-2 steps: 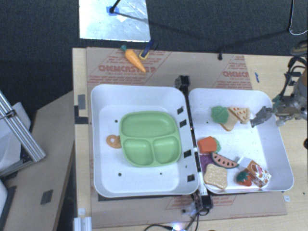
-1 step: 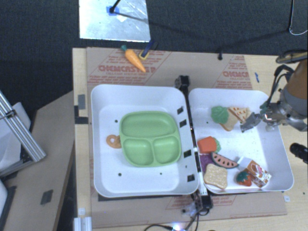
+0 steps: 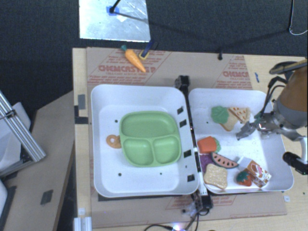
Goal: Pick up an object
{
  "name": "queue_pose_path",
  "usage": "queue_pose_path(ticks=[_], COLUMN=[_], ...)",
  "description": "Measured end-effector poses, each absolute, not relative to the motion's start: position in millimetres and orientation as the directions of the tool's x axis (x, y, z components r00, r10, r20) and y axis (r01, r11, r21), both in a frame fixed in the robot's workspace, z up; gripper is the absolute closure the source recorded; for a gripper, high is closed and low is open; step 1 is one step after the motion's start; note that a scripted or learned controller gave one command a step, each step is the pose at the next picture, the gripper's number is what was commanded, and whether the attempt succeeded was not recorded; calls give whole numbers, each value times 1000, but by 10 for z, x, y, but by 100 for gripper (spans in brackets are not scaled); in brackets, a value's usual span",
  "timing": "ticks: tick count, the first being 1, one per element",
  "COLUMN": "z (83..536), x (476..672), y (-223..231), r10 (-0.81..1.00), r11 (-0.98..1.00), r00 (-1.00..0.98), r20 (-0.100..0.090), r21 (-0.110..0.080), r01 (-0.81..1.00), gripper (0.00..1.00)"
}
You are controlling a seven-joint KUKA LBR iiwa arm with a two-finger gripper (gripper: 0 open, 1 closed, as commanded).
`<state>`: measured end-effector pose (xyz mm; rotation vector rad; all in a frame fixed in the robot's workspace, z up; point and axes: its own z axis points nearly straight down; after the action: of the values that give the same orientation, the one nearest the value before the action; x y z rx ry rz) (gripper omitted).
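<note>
The right bin (image 3: pixel 276 150) holds several toy foods: a green leafy piece (image 3: pixel 220 113), a sandwich wedge (image 3: pixel 238 114), an orange-red piece (image 3: pixel 207 144), a watermelon slice (image 3: pixel 224 160), a slice of toast (image 3: pixel 215 176), a strawberry (image 3: pixel 243 178) and a small carton (image 3: pixel 257 173). My gripper (image 3: pixel 250 130) hangs over the middle right of this bin, just below the sandwich wedge and to the right of the orange-red piece. It looks open, with bare bin floor under it and nothing between its fingers.
The left bin (image 3: pixel 103 129) bears a green divided plate (image 3: pixel 149 138) and a small brown ring (image 3: pixel 113 141). A toy carrot (image 3: pixel 134 59) lies on the board behind the bins. A metal sheet (image 3: pixel 114 13) sits farther back.
</note>
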<state>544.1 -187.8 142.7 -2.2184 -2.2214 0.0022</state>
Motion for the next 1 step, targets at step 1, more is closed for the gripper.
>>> queue_pose_path(ticks=[1], z=[903], x=[5436], y=[-1870], r10=[1000], r11=[2], r00=[-2], r20=[2], r21=[-4], r01=[1000], gripper=[0])
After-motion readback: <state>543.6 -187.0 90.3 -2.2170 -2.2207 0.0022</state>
